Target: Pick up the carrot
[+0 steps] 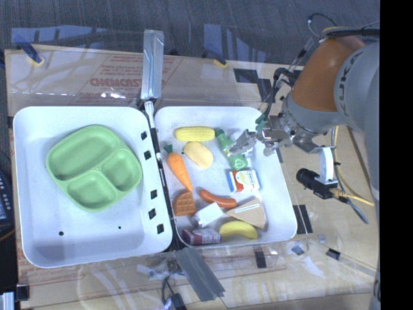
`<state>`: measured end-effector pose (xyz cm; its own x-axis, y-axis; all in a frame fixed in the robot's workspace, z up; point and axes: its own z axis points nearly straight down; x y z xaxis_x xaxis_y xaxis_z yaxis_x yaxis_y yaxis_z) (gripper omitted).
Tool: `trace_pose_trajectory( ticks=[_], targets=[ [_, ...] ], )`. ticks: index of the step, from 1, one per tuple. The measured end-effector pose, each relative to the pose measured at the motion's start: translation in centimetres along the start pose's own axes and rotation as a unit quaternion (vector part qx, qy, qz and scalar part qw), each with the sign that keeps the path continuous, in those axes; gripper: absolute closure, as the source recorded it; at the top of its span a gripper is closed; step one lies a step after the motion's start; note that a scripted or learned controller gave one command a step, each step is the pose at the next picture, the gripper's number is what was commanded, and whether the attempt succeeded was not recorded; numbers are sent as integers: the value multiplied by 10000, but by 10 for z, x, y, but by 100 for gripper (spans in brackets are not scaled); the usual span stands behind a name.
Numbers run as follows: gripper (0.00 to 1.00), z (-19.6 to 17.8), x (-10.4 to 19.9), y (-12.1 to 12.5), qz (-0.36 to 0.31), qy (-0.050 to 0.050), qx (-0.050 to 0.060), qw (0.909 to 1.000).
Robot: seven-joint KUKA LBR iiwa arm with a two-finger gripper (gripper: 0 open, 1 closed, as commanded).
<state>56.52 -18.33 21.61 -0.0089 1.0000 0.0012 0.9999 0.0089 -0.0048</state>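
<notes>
I see a big grey arm (358,76) with a round orange band (322,76), thin black cables (321,22) and a small silver gripper (243,142).

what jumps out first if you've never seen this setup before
The green divided plate lies alone in the left bin. The right bin is crowded with toy food, the orange carrot near its left wall. The arm's orange band looms at right, its claw over the right bin.
</notes>
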Motion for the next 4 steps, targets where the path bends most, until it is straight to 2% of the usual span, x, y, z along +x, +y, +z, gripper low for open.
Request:
trace_pose_trajectory(
  ticks=[1, 2, 3, 4],
  targets=[
    [0, 86, 79, -31, -93, -1, 9, 10000],
    [0, 124, 90, 14, -1484, -11, -27, 9889],
    [100, 114, 89, 14, -1501, -12, -20, 9887],
    [100, 65, 73, 18, -1551, -7, -7, 9879]
  ],
)
